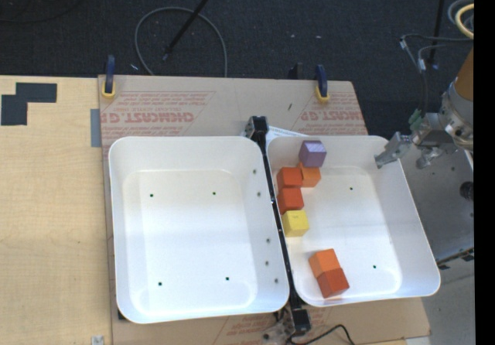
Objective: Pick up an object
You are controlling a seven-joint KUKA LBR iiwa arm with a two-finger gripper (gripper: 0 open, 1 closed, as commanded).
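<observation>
Several blocks lie in the right bin, mostly along its left wall. A purple block sits at the back, with an orange block and two red-orange blocks just in front of it. A yellow block follows. Nearer the front lie an orange block and a red block, touching. My gripper hangs over the bin's back right rim, open, with nothing between its fingers, well right of the blocks.
The left bin stands beside the right one, their rims meeting at a black divider. Both rest on cardboard held by two clamps. The arm's wrist and cables fill the right side.
</observation>
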